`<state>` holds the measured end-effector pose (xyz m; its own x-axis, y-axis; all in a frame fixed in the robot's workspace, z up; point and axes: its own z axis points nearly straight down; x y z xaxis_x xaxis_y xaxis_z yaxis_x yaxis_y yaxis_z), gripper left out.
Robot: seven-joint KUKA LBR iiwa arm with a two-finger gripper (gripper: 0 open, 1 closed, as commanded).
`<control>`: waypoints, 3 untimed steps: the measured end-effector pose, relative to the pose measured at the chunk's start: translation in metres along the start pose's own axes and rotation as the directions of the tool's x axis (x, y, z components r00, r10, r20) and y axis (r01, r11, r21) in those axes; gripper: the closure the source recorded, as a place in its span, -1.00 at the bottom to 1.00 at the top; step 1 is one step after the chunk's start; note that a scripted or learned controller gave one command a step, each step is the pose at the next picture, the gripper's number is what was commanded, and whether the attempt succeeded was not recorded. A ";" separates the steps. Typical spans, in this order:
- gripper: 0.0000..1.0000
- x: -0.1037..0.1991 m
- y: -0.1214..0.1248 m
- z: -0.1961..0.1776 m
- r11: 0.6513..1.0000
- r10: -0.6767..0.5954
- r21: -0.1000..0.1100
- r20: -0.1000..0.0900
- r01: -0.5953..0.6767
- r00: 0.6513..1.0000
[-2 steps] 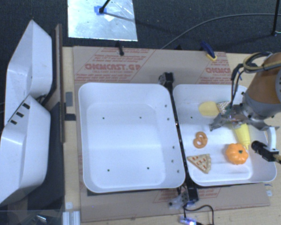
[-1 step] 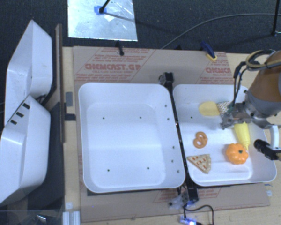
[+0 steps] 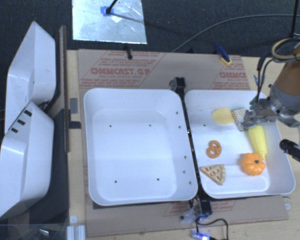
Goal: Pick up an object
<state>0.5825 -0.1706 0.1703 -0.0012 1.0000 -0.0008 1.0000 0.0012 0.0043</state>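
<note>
The right bin (image 3: pixel 277 186) holds several toy foods. A pale yellow round piece (image 3: pixel 222 116) lies at its back, with a tan waffle-textured piece (image 3: pixel 238 115) touching its right side. A long yellow piece (image 3: pixel 258 140) lies near the right wall, and an orange pumpkin (image 3: pixel 253 164) sits just in front of it. A small pretzel (image 3: pixel 214 149) and a pizza slice (image 3: pixel 213 173) lie toward the bin's left. My gripper (image 3: pixel 249 119) is low in the bin, right beside the waffle piece and over the back end of the long yellow piece.
The left bin (image 3: pixel 97 184) stands beside the right one, with a black divider clamp (image 3: pixel 179 83) at their back junction. The orange-banded arm (image 3: pixel 292 81) comes in over the right bin's back right corner. White housings (image 3: pixel 27 124) stand at far left.
</note>
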 end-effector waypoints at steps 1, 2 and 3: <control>1.00 -0.007 -0.002 -0.059 1.000 0.001 0.002 0.000 -0.001 1.000; 1.00 -0.007 -0.001 -0.111 1.000 0.000 0.000 0.000 0.000 1.000; 1.00 0.046 0.007 -0.093 1.000 -0.003 0.004 -0.002 0.003 1.000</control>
<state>0.5890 -0.1247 0.2633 -0.0040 1.0000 0.0008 1.0000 0.0040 0.0002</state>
